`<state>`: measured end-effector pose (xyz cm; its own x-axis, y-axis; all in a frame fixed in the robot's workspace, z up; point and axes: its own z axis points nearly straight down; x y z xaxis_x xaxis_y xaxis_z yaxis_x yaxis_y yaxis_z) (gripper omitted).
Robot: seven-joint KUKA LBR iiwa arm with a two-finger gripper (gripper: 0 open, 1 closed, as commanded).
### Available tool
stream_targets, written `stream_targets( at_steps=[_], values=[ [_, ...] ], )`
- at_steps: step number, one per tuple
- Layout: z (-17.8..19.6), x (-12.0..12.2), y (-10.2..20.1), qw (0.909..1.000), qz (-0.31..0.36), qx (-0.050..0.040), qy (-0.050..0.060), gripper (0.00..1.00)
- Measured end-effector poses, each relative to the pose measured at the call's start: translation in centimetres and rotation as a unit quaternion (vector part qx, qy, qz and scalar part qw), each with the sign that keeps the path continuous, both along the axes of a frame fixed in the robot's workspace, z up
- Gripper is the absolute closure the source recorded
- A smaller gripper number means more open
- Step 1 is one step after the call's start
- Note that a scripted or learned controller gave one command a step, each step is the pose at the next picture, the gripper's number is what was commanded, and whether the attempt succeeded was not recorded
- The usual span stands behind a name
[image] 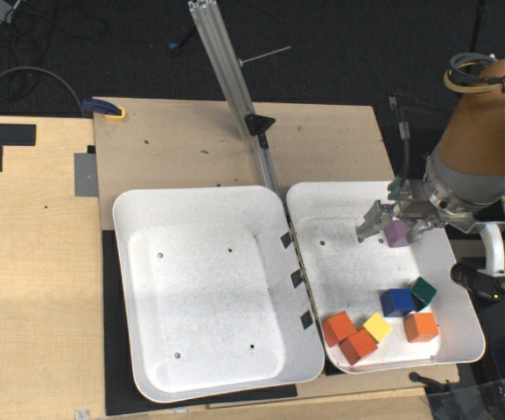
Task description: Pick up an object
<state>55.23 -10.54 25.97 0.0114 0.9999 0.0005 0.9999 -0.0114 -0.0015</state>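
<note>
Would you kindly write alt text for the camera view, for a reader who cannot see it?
A grey robot arm reaches from the right, its pincer over a purple block in the right bin. Near that bin's front edge lie three orange blocks, a yellow block, a blue block and a green block.

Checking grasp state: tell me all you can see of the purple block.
The purple block is small, matte and light purple, probably painted wood. It sits in the upper part of the right bin, right at the end effector, whose grey parts overlap its top. Whether it is gripped or resting on the bin floor cannot be told. It lies apart from the other blocks.
</note>
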Motion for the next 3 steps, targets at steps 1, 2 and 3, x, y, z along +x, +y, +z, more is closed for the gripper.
stream_targets(
  at_steps=[1, 2, 3],
  values=[
    [-7.3, 0.2, 10.6, 1.0, 0.009, 0.0017, 0.004, 0.0],
    [-7.0, 0.3, 10.1, 1.0, 0.004, 0.0, 0.001, 0.0],
    [-6.0, 0.3, 9.7, 1.0, -0.002, -0.0001, 0.002, 1.0]
  ],
)
